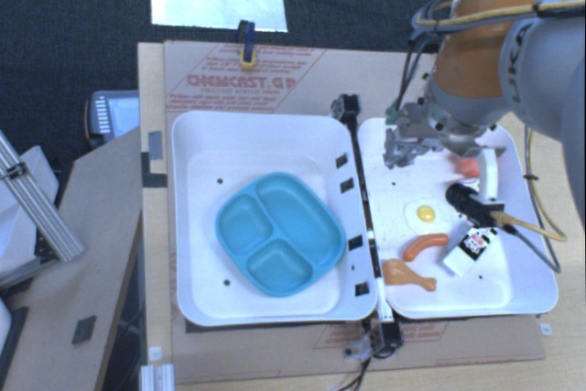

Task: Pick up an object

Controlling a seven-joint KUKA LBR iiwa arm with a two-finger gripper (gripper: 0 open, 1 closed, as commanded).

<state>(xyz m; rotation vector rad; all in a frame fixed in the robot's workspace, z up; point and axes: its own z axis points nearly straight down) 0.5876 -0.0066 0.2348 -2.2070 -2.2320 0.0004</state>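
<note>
Gripper (401, 151) sits over the back left corner of the right bin (515, 281), apart from every item. Blur hides how wide it stands: cannot tell.

Toy fried egg (424, 215) lies mid-bin. Sausage (425, 246) and chicken drumstick (408, 274) lie toward the front edge. A white box (463, 252), possibly a carton, is just beside the sausage.

Left bin (201, 197) holds a blue divided plate (279, 233).

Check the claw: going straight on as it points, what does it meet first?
Probably bare floor of the right bin, in its upper left part. The claw sits apart from the fried egg and the pink item; depth is unclear from this slant.
</note>
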